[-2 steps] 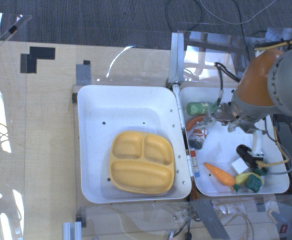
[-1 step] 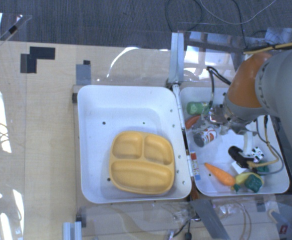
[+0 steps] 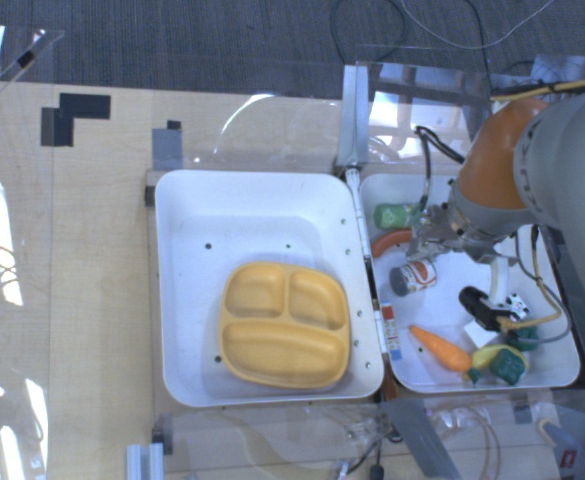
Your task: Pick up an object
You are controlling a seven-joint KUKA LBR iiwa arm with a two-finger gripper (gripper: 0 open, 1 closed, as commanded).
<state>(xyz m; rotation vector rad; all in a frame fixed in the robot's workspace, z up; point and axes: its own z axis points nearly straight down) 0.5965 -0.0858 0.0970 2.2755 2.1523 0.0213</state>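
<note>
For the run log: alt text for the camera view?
The arm's hand hangs over the right bin above a small can, with a carrot and other small items nearby. The left bin holds a yellow divided plate.

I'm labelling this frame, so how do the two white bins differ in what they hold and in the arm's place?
The left bin holds one thing, a yellow divided plate; the right bin holds several small things, among them a carrot and a small can. The arm reaches over the right bin, not the left bin. Both are shallow, white and sit side by side.
</note>
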